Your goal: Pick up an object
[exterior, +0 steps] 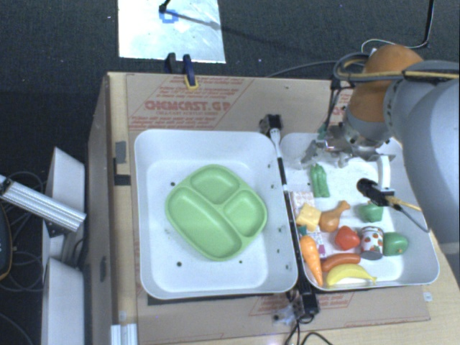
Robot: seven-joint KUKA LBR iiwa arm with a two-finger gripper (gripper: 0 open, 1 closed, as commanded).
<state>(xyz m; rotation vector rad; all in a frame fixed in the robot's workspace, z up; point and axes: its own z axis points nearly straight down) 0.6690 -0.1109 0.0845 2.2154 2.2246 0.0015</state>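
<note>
Cardboard-topped counter (pixel 187 99), two white bins.
Left bin (pixel 154 192): smooth green divided plate (pixel 216 211); right bin (pixel 417 261): glossy plastic toy food, banana (pixel 350 274), carrot (pixel 310 256), tomato (pixel 346 238); claw (pixel 346 149) above far end, opening indiscernible.

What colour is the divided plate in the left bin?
Light green, seen in the camera view: divided plate.

Robotics lab: bench (pixel 180 99), bins (pixel 208 146), cables (pixel 431 13)

Glossy green plastic plate (pixel 215 210), smooth white plastic bins (pixel 154 192), matt cardboard (pixel 187 99).
</note>
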